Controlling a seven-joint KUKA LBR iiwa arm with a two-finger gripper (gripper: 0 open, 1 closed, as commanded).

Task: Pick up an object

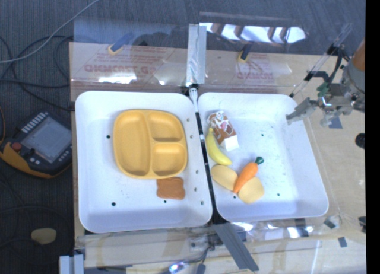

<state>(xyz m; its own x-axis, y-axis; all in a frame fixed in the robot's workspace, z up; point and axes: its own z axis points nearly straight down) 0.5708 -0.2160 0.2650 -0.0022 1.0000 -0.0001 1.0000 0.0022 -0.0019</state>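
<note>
In the right bin, near its left wall, lie a small brown and white carton, a yellow banana, an orange carrot and two pale yellow potato-like pieces. The left bin holds a yellow divided plate with a brown slice of toast just in front of it. My gripper hangs over the right bin's far right rim, well apart from every object, with nothing seen in it.
A handheld control pendant lies on the floor left of the bench, with cables trailing over the carpet. Taped clear sheeting runs along the back of the bins. The right half of the right bin is bare white floor.
</note>
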